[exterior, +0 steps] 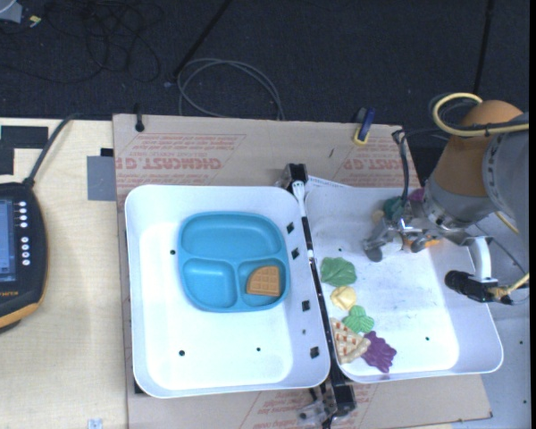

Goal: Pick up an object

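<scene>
We find the gripper (386, 238) low over the right bin (447, 329), right of centre; we cannot tell its state. Toy foods (357, 324) lie clustered at that bin's lower-left.

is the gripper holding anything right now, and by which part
Nothing shows between the fingers of the metal two-finger gripper. It hangs over a bare patch of the right white bin, apart from the pile of small toy foods nearer the divider.
</scene>
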`<state>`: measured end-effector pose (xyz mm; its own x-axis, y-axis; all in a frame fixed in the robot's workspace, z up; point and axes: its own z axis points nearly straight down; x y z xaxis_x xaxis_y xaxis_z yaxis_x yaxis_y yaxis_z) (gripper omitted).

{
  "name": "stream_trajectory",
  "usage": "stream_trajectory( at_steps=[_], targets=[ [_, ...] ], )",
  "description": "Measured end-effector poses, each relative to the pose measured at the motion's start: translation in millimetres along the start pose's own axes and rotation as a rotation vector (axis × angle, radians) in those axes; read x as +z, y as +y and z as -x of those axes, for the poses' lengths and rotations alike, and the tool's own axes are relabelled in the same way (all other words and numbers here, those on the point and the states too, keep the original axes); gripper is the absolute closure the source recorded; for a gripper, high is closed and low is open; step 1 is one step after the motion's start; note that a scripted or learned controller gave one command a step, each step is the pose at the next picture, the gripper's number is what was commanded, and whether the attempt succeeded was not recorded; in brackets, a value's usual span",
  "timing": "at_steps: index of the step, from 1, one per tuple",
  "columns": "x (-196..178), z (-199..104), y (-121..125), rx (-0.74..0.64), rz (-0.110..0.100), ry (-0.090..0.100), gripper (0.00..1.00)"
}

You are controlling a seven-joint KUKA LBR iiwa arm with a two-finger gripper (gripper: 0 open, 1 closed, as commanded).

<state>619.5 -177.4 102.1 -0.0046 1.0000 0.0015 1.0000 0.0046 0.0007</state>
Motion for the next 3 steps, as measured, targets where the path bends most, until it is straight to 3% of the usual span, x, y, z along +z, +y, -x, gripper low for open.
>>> stream_trajectory(
  at_steps=[1,2,3],
  targets=[
    [9.3,-80.4,29.1,-0.001,0.011,-0.008,0.0],
    [-1.7,-77.7,28.6,0.001,0.01,-0.007,1.0],
    [-105.1,-135.0,18.8,0.0,0.006,0.001,1.0]
  ],
)
